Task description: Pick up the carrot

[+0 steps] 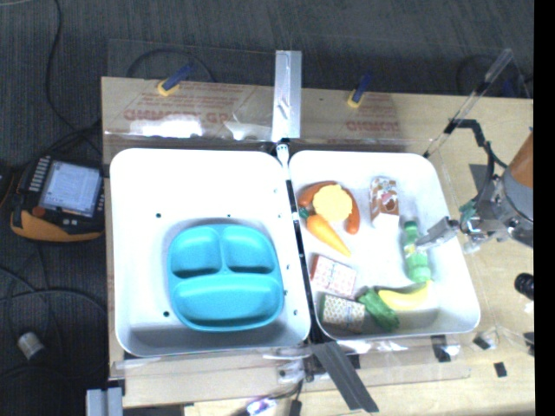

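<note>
Reaching in from the right edge, the grey arm (520, 199) sat low over the right bin's (442, 189) far side, its gripper (431, 235) poised just above a green bottle (414, 251), though how wide the claw stood could not be told. The carrot (325, 232), bright orange and tapered, lay in the right bin's left half, just beside the divider and touching a yellow round piece (333, 203). Its long axis ran diagonally, thick end toward the upper left, tip toward the lower right above a checkered box (333, 276).
</note>
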Robot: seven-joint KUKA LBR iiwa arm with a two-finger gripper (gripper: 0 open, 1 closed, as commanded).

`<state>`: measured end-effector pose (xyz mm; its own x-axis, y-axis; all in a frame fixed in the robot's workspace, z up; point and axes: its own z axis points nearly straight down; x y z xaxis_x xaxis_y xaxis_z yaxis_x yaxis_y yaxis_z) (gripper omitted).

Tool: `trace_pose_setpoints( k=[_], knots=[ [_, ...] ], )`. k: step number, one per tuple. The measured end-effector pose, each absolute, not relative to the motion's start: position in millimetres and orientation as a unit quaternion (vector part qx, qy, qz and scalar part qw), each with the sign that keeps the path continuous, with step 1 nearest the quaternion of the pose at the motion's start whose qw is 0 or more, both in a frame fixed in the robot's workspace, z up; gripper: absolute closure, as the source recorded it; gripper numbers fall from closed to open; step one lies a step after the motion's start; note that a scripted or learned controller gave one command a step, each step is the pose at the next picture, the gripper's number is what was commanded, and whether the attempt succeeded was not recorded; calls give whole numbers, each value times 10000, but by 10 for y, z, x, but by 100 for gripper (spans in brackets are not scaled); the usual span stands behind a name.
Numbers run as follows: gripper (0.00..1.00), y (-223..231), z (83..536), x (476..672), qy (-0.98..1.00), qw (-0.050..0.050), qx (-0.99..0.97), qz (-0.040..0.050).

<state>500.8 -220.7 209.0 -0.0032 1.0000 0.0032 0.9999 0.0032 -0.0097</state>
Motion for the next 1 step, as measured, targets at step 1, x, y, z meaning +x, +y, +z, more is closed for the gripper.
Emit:
trace_pose_setpoints(
  k=[1],
  knots=[
    [0, -1073, 1977, 4835, -4963, 42, -8681, 52]
  ],
)
